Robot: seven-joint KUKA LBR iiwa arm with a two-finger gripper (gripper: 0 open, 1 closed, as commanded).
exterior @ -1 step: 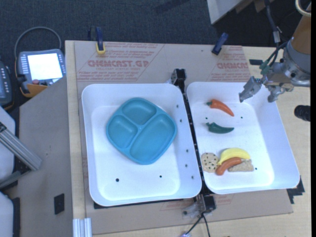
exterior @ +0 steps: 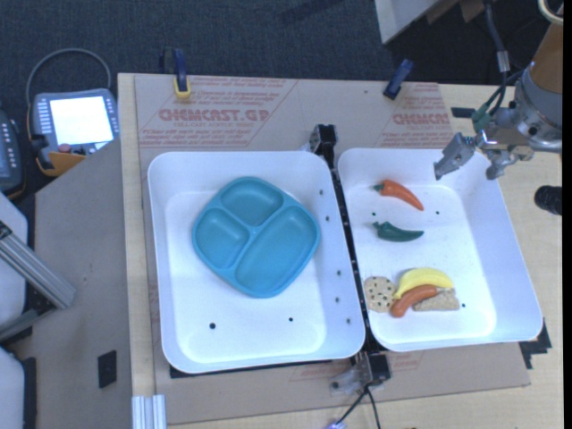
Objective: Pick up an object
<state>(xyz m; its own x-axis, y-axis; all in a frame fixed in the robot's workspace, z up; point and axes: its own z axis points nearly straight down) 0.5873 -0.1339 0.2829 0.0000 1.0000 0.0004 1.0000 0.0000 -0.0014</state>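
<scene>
Gripper (exterior: 471,157), fingers spread and holding nothing: we are poising it over the right bin's (exterior: 509,239) upper edge, nearest the orange pepper (exterior: 399,194).

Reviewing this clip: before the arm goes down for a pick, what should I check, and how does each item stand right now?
1. End effector carries nothing between its fingers: ok, they are spread apart.
2. Targets available in the right bin: ok; orange pepper, green pepper, banana, cookie.
3. An isolated target: ok, both peppers lie apart from everything else.
4. Pile at the bin's near end separable: not ok; banana, sausage and bread touch.
5. End effector over a target: not ok, it sits above the bin's far rim.
6. Height above the bin: cannot tell.
</scene>
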